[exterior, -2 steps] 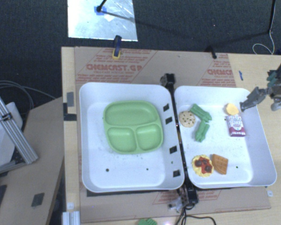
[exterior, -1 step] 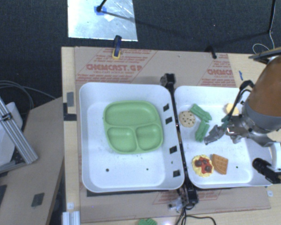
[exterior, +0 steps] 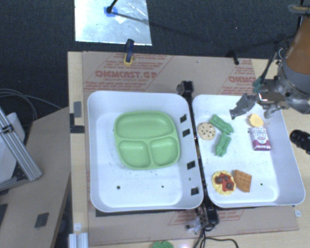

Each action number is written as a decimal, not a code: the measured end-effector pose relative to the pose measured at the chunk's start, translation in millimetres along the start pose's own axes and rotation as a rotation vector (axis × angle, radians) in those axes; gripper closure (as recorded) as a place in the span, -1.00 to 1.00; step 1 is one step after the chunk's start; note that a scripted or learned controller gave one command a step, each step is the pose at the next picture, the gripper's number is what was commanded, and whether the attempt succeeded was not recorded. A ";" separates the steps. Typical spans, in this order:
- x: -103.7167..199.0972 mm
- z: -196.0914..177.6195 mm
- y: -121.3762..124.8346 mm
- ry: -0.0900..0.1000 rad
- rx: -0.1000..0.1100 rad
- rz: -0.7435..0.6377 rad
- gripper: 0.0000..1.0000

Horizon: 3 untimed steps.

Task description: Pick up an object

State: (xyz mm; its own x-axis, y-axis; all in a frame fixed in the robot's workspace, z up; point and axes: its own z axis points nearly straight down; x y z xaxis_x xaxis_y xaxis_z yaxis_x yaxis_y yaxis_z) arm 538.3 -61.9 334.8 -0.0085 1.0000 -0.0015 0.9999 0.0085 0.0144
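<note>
six small toy foods lie loose in the right bin (exterior: 294, 190), and any of them could serve as the object to pick up. nearest the hand is a yellow round piece (exterior: 256, 120) at the far right of the bin, with a pink-and-white packet (exterior: 260, 138) just near of it. toward the left of that bin sit a cookie (exterior: 206, 132) and two green pieces (exterior: 221, 135), one angled above the other. at the near edge a small pizza (exterior: 223, 182) rests just beside a waffle (exterior: 242, 180).

the hand (exterior: 254, 106) hangs over the far part of the right bin, close to the yellow piece. its fingers look spread, with nothing between them, and it seems above the items, not touching them.

the left bin (exterior: 101, 138) holds a green divided plate (exterior: 146, 139). both bins rest on a cardboard sheet (exterior: 144, 71) on the worktop.

judging by this, no grasp is made; the descent, the closing and the lift are all left to do.
</note>
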 end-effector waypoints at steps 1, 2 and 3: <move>-12.7 156.5 -57.3 0.004 0.025 0.010 -1.00; 55.0 -1.0 -49.8 0.002 0.001 -0.003 -1.00; 52.0 -5.7 -49.5 0.001 0.007 0.000 1.00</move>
State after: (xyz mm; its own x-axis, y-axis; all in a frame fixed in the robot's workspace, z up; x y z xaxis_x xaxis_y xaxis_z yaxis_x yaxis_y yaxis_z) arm 488.3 -10.3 339.7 -0.0088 1.0000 -0.0002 0.9999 0.0088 0.0071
